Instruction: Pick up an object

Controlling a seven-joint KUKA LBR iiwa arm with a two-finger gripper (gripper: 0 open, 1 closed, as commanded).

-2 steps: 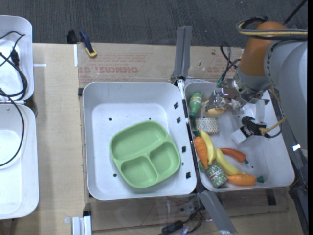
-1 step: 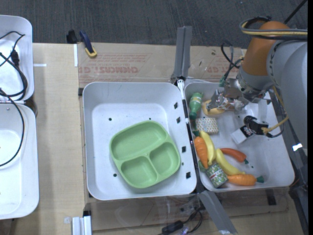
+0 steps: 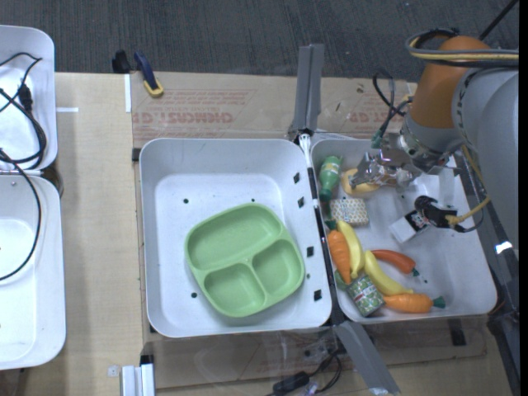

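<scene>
The grey arm (image 3: pixel 470 81) reaches in from three o'clock over the right bin (image 3: pixel 474 299). The left bin (image 3: pixel 157 221) holds a green divided plate (image 3: pixel 243 258). In the right bin, toward seven o'clock, lie a banana (image 3: pixel 371 271), carrots (image 3: pixel 408 302) and a can (image 3: pixel 365 295). The gripper (image 3: pixel 375 170) sits low at the bin's eleven o'clock, right against a yellowish toy (image 3: pixel 361 181); whether its fingers are apart or clamped I cannot tell. Nothing looks lifted, so the pick seems unfinished.
</scene>
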